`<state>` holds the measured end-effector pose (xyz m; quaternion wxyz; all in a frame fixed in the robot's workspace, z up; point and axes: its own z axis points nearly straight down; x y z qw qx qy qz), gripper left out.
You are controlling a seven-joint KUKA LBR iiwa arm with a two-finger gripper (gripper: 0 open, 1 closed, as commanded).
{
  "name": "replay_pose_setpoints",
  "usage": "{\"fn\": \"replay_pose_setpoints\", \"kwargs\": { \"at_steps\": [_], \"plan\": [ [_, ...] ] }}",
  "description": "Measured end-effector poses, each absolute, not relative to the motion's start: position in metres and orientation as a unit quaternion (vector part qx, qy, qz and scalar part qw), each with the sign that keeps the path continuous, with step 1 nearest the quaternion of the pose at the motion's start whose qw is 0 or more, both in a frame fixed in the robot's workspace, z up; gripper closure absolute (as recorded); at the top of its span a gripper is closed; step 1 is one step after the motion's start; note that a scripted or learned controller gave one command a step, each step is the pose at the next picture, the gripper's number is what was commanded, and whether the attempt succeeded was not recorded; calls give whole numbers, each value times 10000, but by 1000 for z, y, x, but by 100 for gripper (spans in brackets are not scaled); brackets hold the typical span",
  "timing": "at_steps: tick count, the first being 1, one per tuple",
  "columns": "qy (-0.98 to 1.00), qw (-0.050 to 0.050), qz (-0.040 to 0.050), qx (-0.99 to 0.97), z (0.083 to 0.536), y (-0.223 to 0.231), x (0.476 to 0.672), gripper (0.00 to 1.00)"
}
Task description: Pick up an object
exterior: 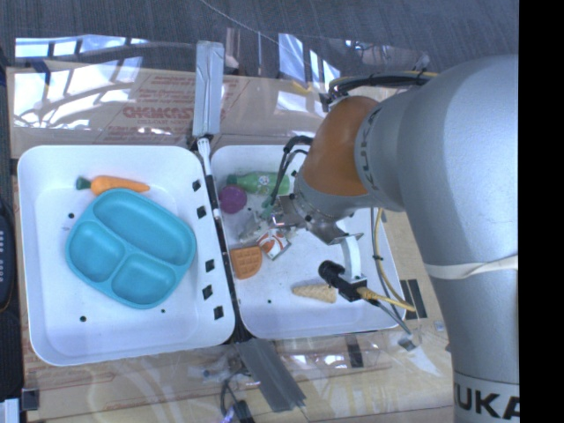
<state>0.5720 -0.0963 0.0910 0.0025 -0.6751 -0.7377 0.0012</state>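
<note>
My gripper (pixel 267 225) reaches down into the right bin (pixel 370 320), under the arm's orange band. It hovers over a small red and white item (pixel 274 246) in the bin's left half. Around it lie a purple round piece (pixel 233 199), a green piece (pixel 255 181) at the back, an orange-tan waffle-like piece (pixel 246 261) by the left wall, and a pale yellow cone-shaped piece (pixel 315 292) toward the front. The arm hides the right bin's back right part.
The left bin (pixel 53 324) holds a blue divided plate (pixel 131 248) and a toy carrot (pixel 119 184) behind it. A grey divider strip (pixel 208 86) runs between the bins at the back.
</note>
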Motion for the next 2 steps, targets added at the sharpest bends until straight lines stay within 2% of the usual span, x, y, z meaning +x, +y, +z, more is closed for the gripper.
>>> {"fn": "replay_pose_setpoints", "kwargs": {
  "at_steps": [1, 2],
  "plan": [
    [-7396, 31, 20, -6731, 101, -96, 572, 100],
    [-8035, -12, -14, -5953, 194, -28, 658, 100]
  ]
}}
